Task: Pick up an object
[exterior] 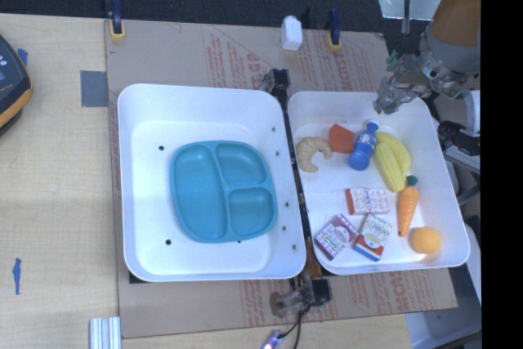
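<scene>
Nearest the camera, at the front of the right bin (458, 245), lie two small snack packets (353, 236) side by side, with an orange fruit (425, 240) in the front right corner. Just behind the packets is a flat pink and white packet (368, 199), and to its right a toy carrot (407, 209) points toward the front. Farther back a yellow banana (392, 160) lies at a slant, touching a blue bottle (362, 147) on its left; a red block (341, 138) sits against the bottle, and a pale croissant (313, 152) lies near the bin's left wall. Beside this bin, the left bin (139, 176) holds a blue divided plate (223, 190) near its middle. Over the right bin's back right corner hangs the gripper (391, 96) on the grey arm (454, 8), above and apart from the toys, nothing seen in it; whether it is parted or closed cannot be told.
</scene>
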Robot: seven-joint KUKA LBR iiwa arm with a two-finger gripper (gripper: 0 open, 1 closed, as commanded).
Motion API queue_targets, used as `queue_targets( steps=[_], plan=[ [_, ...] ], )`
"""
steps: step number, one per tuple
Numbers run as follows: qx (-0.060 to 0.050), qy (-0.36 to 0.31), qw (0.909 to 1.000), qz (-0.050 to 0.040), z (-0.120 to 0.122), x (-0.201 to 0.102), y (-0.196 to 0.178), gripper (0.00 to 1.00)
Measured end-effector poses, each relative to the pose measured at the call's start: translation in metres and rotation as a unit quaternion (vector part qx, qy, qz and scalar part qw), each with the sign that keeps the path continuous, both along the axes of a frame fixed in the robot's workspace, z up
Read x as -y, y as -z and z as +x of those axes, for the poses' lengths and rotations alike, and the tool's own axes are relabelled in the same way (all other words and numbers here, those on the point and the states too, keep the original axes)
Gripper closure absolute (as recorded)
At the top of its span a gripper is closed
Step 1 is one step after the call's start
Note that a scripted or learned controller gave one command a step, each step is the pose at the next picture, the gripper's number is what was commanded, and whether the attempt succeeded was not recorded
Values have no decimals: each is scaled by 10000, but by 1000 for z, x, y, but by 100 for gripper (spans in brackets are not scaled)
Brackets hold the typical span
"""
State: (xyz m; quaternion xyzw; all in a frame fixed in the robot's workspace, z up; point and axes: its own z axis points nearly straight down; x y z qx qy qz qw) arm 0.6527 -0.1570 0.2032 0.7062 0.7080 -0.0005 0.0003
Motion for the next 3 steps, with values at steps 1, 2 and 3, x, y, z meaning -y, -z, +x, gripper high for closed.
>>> queue_targets(
  steps=[1, 2, 3],
  plan=[
    [-21, -4, 10000, 2, -9, 43, 112, 0],
    [0, -15, 10000, 2, 4, 54, 26, 0],
    [-2, -16, 10000, 1, 4, 55, 13, 0]
  ],
)
